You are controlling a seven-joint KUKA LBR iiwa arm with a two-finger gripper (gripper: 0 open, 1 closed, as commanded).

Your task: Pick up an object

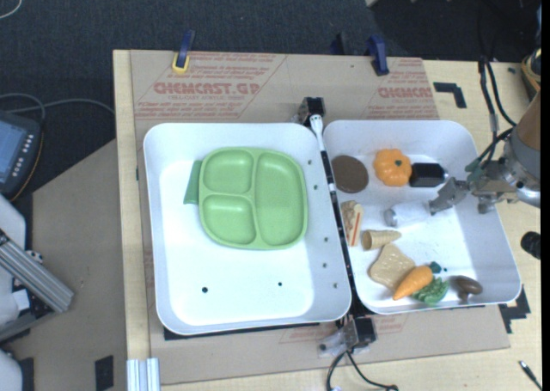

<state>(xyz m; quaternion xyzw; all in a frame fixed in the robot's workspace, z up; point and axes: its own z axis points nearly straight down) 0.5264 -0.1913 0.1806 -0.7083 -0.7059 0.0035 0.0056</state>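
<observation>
The right bin [481,247] holds several toy foods. A brown round patty [349,173] and an orange pumpkin [393,168] lie at the back. A pale striped piece [351,218], a beige cone [379,239] and a small grey piece [391,215] are in the middle. A bread slice [389,265], a carrot [413,281], a green leafy piece [433,292] and a brown mushroom [467,286] lie at the front. My gripper [465,199] hovers over the bin's right half, right of the pumpkin. It is open with nothing between its fingers.
The left bin [172,269] holds a green divided plate [253,197]. A black divider strip [331,209] runs between the bins. The arm [520,170] comes in over the right bin's right rim.
</observation>
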